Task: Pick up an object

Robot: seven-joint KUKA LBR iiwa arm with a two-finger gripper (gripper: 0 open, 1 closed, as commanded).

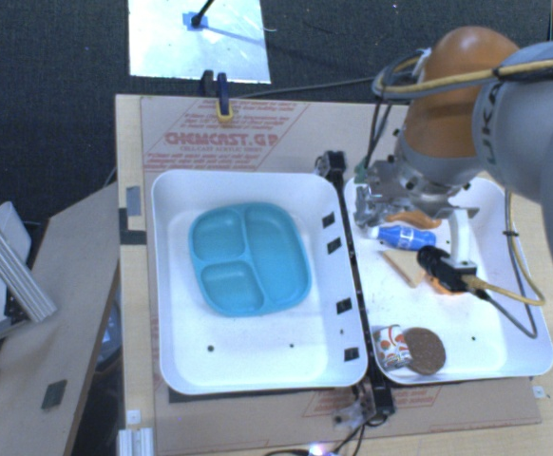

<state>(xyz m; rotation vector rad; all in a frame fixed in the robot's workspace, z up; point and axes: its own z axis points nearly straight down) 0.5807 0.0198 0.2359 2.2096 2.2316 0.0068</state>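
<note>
Camera view from overhead: I am seeing my gripper (376, 207) hanging low in the right bin (519, 345), just beside a blue bottle (405, 237); I cannot tell its state. A can (411, 347) is lying nearer. A blue tray (250, 257) is sitting in the left bin (177, 350).

left bin (177, 283): we see the divided tray (250, 257) lying in it, roughly central
right bin (519, 345): touching the left bin along the middle divider
bottle (408, 237): in the right bin's rear half, lying on its side, just under the gripper (371, 207)
stick (400, 267): in front of the bottle
can (411, 347): on its side at the right bin's front edge, near the divider
arm (486, 112): over the right bin's rear, coming in from the right
bench (77, 283): under both bins
</note>
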